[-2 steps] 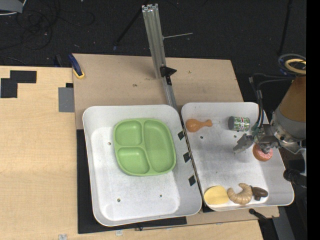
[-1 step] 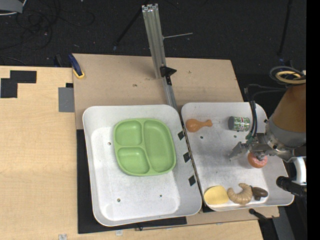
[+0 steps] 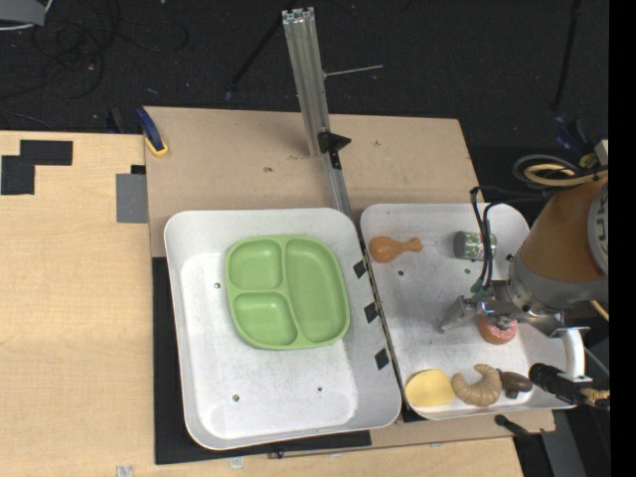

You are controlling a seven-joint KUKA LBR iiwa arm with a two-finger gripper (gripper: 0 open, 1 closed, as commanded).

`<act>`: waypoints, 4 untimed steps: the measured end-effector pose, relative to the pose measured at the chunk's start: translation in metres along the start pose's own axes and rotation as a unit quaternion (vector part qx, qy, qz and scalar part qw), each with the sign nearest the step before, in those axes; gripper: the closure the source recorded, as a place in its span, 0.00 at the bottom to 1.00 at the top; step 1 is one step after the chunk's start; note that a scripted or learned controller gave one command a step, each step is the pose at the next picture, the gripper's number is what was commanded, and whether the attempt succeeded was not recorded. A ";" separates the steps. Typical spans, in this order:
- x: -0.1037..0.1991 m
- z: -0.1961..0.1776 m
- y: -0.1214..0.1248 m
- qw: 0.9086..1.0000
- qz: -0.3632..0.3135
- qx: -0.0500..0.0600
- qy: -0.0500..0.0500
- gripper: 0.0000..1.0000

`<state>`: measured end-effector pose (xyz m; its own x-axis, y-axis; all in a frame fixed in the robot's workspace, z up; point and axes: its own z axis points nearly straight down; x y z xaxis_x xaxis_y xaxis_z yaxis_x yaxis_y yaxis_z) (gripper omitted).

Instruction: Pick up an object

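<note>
In the right bin (image 3: 417, 301) lie several small objects. An orange drumstick-shaped toy (image 3: 395, 248) rests near the bin's far left corner, and a small grey and green can (image 3: 471, 244) lies to its right. A pinkish-red round piece (image 3: 498, 331) sits right beneath my gripper (image 3: 480, 312), which hangs low over the bin's right side and partly covers it. Along the near edge are a yellow round piece (image 3: 429, 389), a tan curled piece (image 3: 479, 386) and a dark brown piece (image 3: 516, 380).
The left bin (image 3: 268, 405) holds a green divided plate (image 3: 287, 292). A metal post (image 3: 310, 87) rises behind the bins. Black clips (image 3: 370, 311) line the seam between the bins. The arm's orange band (image 3: 566, 237) stands over the right bin's right edge.
</note>
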<state>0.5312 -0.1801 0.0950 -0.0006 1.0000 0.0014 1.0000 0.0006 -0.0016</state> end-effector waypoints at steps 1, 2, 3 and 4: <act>-0.005 -0.015 0.002 1.000 0.002 -0.005 -0.006 1.00; 0.003 -0.062 0.001 1.000 0.000 -0.001 -0.001 1.00; 0.004 -0.103 0.002 1.000 0.000 -0.001 -0.001 1.00; 0.003 -0.122 0.003 1.000 -0.001 -0.001 -0.001 1.00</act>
<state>0.5341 -0.1771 0.2169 -0.0021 1.0000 0.0001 1.0000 0.0021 0.0003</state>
